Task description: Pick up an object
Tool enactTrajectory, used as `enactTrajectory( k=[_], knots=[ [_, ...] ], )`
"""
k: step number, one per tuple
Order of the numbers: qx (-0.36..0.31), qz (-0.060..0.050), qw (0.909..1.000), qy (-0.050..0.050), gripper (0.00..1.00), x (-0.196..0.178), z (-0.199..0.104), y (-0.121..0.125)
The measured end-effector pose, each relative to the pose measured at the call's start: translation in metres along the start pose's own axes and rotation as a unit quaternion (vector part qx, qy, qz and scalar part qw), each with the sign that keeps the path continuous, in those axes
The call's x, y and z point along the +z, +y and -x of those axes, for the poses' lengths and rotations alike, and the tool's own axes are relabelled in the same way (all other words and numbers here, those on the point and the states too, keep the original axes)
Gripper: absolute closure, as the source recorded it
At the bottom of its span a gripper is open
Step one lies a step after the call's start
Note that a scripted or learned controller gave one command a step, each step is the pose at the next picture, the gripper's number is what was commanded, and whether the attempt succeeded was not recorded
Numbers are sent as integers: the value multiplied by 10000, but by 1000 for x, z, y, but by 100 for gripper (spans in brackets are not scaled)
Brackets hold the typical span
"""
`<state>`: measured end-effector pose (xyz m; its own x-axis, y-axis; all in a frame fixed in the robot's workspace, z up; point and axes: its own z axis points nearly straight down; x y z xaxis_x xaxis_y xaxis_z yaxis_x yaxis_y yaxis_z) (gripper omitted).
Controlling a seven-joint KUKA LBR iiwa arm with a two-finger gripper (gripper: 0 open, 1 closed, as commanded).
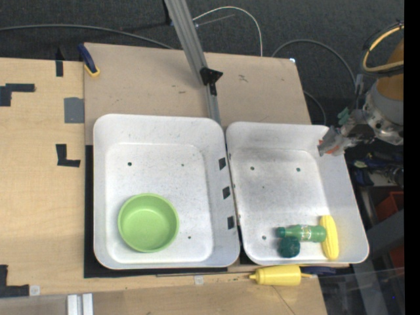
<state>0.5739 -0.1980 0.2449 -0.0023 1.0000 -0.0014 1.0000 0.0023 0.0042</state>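
Note:
A green bowl (148, 222) sits in the front left part of the left bin (157, 126). In the right bin (275, 136), near its front right corner, lie a green bottle (300, 233), a dark green small object (289, 247) and a yellow banana-like object (329, 236), close together. A yellow object (279, 275) lies on the bench just outside the right bin's front edge. My gripper (331, 143) hangs at the right bin's back right corner, over its rim, far from all objects. Nothing shows between its fingers.
A grey metal pole (190, 38) slants from the top down to the gap between the bins. Cables run over the dark floor behind the bench. A blue and yellow clamp (88, 61) sits at the board's back left corner.

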Motion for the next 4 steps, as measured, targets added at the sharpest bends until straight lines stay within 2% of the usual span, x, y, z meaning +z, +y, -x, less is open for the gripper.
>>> enactTrajectory(
  k=[3,4],
  knots=[
    [-25,-32,10000,15,100,28,-166,29],
    [-26,-25,10000,17,100,16,-219,30]
  ],
)
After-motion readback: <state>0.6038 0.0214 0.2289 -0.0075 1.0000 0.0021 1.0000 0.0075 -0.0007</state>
